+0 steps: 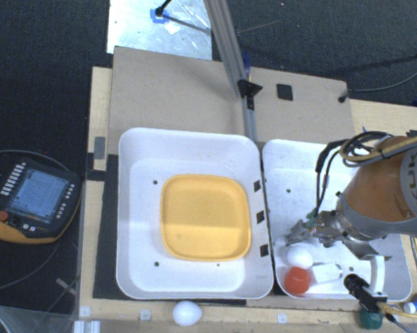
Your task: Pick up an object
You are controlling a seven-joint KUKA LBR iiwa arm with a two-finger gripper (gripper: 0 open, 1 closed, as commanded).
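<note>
Bins sit side by side on the tabletop (300, 112), and the arm (384, 188) leans in from the right over the right bin (288, 169). Its end effector (310, 233) hangs low near that bin's front left corner, just above a white ball (300, 256); whether its fingers are spread or closed I cannot tell from here. A red ball (298, 279) lies touching the white one on its near side (right against the bin's front rim), with a small white block (325, 272) just beside both. The left bin (135, 214) holds a yellow plate (206, 217). A white egg (187, 312) rests outside on the tabletop, before the left bin.
</note>
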